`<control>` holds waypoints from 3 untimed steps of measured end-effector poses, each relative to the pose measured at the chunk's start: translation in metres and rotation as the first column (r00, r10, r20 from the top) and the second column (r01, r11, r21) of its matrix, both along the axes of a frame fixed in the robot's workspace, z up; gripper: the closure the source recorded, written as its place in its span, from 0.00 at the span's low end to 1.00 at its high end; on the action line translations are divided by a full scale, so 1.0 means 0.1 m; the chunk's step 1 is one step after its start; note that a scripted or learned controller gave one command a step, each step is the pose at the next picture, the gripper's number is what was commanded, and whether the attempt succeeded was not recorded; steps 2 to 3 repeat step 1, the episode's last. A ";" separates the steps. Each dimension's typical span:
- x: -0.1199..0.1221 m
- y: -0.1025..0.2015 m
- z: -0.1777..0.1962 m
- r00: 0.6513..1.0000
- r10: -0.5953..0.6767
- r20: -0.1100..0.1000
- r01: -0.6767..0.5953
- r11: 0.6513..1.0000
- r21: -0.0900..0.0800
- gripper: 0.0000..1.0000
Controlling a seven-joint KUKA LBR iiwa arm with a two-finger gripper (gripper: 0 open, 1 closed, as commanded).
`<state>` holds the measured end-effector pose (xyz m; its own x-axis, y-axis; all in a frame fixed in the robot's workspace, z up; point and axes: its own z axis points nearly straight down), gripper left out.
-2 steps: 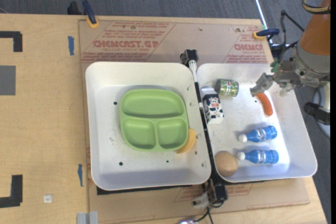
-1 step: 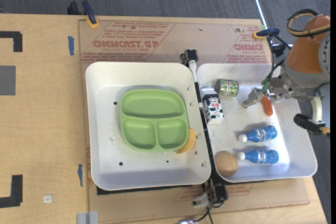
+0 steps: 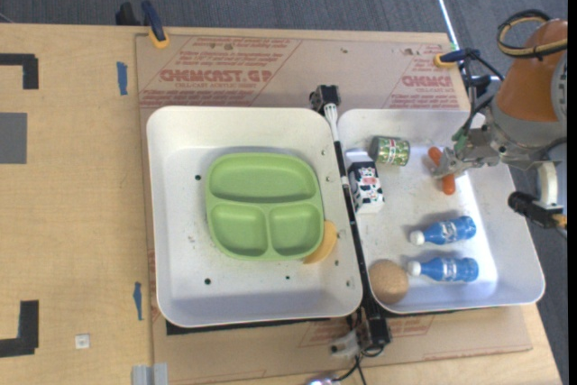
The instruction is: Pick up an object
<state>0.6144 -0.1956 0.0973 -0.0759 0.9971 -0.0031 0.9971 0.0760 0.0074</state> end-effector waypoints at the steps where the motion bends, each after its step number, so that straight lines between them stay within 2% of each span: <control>1: 0.16 0.58 0.59 1.000 0.011 -0.005 -0.011 1.000 0.003 1.00; 3: 0.16 0.58 0.59 1.000 0.011 -0.005 -0.011 1.000 0.003 1.00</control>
